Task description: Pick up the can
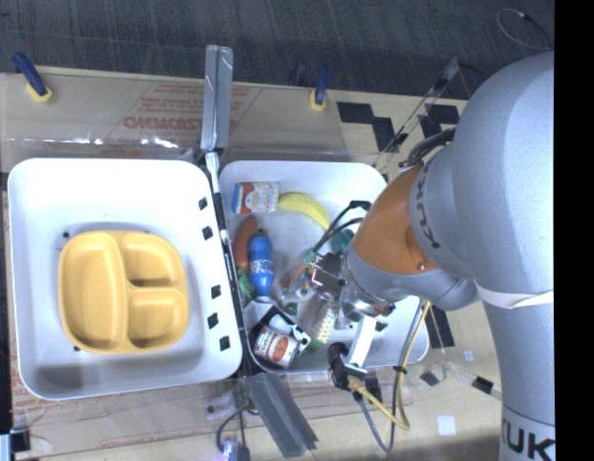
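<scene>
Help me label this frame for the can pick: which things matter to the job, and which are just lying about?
Job: can at the right bin's near corner; gripper above the clutter beside it.

Lying about: yellow tray in the left bin, banana, blue bottle, small carton.

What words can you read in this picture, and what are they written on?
"KU": big dark letters on the grey robot arm, cut off by the picture's edge.
Red printing on the cardboard sheet behind the bins: upside down and too faint to read.
Label on the can: too small and blurred.
Label on the small carton: too blurred.
Label on the blue bottle: too blurred.
</scene>
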`<state>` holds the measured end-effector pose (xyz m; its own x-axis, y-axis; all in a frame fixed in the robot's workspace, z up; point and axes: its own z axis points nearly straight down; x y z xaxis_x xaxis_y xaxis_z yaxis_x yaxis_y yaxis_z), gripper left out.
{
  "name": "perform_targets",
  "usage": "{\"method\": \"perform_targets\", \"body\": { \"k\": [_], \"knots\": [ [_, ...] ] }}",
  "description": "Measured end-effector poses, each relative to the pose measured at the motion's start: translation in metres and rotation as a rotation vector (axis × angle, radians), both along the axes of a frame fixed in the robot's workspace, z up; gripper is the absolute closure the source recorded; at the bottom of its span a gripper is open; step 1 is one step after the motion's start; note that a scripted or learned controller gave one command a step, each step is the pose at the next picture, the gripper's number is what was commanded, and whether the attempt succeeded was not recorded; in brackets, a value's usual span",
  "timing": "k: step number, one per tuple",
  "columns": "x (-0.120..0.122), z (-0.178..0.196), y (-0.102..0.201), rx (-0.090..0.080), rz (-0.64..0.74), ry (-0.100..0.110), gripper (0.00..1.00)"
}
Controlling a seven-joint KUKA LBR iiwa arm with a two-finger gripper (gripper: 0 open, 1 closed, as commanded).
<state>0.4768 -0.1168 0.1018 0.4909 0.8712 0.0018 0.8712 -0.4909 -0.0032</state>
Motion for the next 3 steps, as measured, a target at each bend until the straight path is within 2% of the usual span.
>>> {"method": "perform_targets", "body": {
  "k": [1, 2, 3],
  "knots": [
    [0.069, -0.005, 0.017, -0.008, -0.042, -0.007, 0.0],
    [0.138, -0.006, -0.001, -0.004, -0.113, -0.007, 0.0],
    [0.082, -0.007, 0.008, -0.01, 0.138, -0.006, 0.0]
  ]
}}
